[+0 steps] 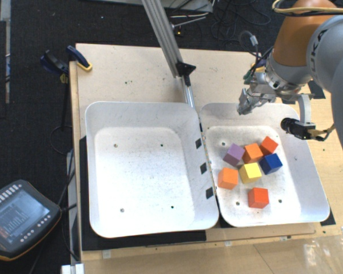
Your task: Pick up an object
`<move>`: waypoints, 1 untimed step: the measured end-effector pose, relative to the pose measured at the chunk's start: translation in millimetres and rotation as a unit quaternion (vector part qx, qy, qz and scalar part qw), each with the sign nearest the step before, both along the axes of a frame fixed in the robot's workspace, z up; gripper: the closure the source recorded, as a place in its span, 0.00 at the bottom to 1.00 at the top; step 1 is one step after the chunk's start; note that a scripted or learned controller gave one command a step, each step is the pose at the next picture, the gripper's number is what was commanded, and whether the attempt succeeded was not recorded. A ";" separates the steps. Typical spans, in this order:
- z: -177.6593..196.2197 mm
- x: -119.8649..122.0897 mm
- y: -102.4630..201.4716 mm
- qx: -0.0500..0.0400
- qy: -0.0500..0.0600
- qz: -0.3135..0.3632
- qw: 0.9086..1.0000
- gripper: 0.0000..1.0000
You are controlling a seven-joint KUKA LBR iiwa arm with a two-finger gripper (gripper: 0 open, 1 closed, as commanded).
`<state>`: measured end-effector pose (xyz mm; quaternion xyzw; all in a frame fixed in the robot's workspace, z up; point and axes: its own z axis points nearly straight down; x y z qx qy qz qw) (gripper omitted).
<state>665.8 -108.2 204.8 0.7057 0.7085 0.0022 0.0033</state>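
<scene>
Pincer (pixel 247 106): hangs over the far rim of the right bin (pixel 308 201), at about 12 o'clock from the cluster of cubes; nothing is seen between its tips, and I cannot tell how wide it stands.
Cubes relative to pincer: all seven lie in the right bin, at about 6 o'clock from the pincer and apart from it; the nearest are the purple cube (pixel 235 153) and the orange cube (pixel 253 152).
Cluster layout: the red-orange cube (pixel 268 145) sits at 1 o'clock of the group, the blue cube (pixel 271 163) at 3 o'clock, the yellow cube (pixel 251 172) in the middle, a second orange cube (pixel 228 178) at 8 o'clock; these six lie touching or just beside one another.
Loner: the red cube (pixel 258 198) lies at 6 o'clock, a little apart from the rest.
Shapes and surfaces: cubes are matte, sharp-edged blocks of plain colour; the bins are shallow white trays with rounded corners, speckled with dark flecks.
Count: seven cubes, two bins (the left bin (pixel 103 130) beside the right).
Desk (pixel 131 67): pale, flat board under both bins.
Arm (pixel 308 33): grey with an orange band, entering from 2 o'clock.
</scene>
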 end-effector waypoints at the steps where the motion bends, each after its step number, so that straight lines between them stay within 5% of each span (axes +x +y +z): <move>1: 38.3 1.3 0.1 0.000 0.001 0.000 1.000 1.00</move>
